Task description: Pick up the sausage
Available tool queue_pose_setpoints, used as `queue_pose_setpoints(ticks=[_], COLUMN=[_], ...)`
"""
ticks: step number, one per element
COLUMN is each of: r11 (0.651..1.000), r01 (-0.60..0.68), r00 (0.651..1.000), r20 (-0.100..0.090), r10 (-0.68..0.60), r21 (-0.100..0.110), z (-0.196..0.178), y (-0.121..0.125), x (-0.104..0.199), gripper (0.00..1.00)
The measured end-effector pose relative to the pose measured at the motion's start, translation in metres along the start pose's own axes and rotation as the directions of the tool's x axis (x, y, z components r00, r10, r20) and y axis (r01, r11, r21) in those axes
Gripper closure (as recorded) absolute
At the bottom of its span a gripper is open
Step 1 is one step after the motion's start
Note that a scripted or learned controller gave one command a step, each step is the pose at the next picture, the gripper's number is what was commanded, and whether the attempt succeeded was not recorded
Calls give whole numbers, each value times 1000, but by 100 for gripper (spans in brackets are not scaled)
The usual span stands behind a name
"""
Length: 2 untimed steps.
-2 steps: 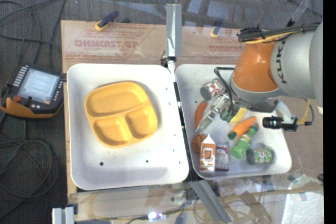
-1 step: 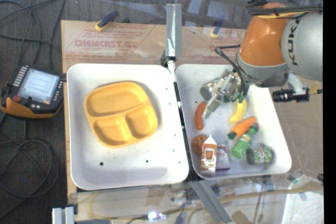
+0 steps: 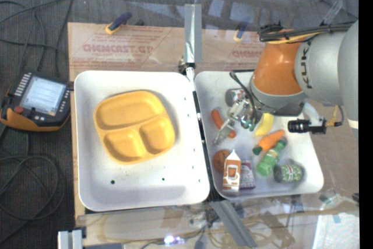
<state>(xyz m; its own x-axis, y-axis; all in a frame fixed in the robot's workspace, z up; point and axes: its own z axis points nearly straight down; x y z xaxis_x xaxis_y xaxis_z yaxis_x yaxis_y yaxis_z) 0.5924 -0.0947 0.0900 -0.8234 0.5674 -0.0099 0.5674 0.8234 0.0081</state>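
The sausage [image 3: 217, 118] is a short orange-red piece lying at a slant in the left part of the right bin [image 3: 317, 183]. My gripper [image 3: 234, 122] hangs low over it, reaching in from the right under the orange band of the arm [image 3: 280, 70]. It is open. One metal finger [image 3: 224, 131] crosses the sausage's lower end, so a small orange bit shows past it. The other finger sits to the right, near a yellow item. Nothing is lifted.
The right bin also holds a yellow piece [image 3: 265, 123], a carrot [image 3: 270, 140], a green bottle [image 3: 267, 162], a green can [image 3: 289, 172], a small carton [image 3: 232, 171] and a brown round item [image 3: 221, 158]. The left bin [image 3: 87, 183] bears a yellow divided tray [image 3: 135, 125].
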Motion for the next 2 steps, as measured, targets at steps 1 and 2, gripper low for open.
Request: queue_pose_setpoints(ticks=[1, 2], r11=[981, 991], r01=[-191, -132], r00=[981, 991], r20=[-7, -8], r10=[191, 132], r21=[10, 12], z=[-94, -14], y=[-8, 0], x=[24, -11], gripper=[0, 0])
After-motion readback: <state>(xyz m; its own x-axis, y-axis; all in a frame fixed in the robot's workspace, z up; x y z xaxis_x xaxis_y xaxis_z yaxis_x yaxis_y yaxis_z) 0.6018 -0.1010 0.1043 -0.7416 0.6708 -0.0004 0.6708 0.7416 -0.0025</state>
